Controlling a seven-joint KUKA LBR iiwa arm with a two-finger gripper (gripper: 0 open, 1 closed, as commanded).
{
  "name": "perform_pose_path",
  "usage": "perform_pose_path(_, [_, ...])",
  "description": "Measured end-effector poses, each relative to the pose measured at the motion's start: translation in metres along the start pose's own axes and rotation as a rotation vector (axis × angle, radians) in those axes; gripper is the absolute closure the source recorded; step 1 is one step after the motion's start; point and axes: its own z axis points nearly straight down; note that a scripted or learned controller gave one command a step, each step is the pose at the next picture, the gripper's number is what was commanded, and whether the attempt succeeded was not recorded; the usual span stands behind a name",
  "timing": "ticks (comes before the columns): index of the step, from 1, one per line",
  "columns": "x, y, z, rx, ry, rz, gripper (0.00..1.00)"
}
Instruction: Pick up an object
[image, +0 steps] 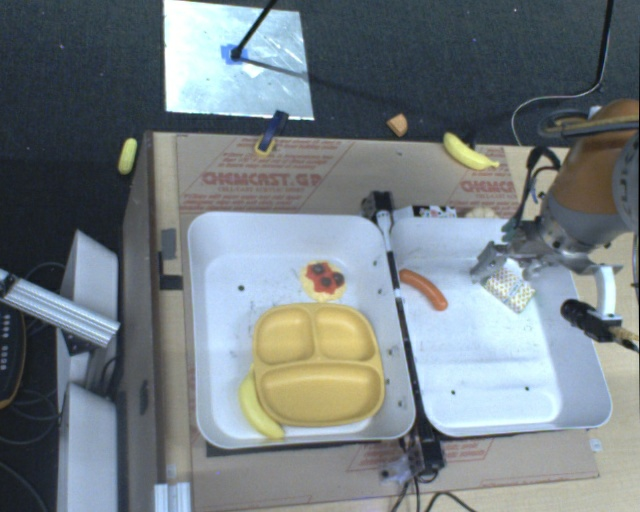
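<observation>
- On the dark floor at the far left we saw a small yellow piece (127, 155) just off the bench's corner.
- A silver sheet (237, 58) lay on the floor beyond the bench, with a blue clip (271, 131) at the bench's far edge.
- The left bin (215, 300) held a yellow tray (318, 363) with three compartments, near the middle and towards the near side.
- A banana (257, 410) lay against the tray's near left corner, touching it.
- A small pizza toy (323, 280) sat just beyond the tray, towards the far side of that bin.
- Past the bins, on the bench's far edge, lay a tan block (398, 125) and a second banana (467, 152).
- In the right bin (500, 400), a sausage (424, 289) lay near the left wall, well apart from the gripper.
- The gripper (512, 262) hung over the far right part of that bin, with a patterned white block (509, 288) right below it.
- We could not tell whether the block sat between the fingers or merely under them, nor whether the jaws stood apart or together.
- The arm (590, 180) reached in from the right.
</observation>
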Motion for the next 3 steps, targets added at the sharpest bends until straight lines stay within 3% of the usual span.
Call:
perform_pose_path(1, [0.068,0.018,0.060,-0.016,-0.003,0.002,0.00])
perform_pose_path(2, [0.068,0.021,0.048,-0.023,-0.001,0.000,1.00])
perform_pose_path(3, [0.068,0.021,0.048,-0.022,-0.001,0.000,0.00])
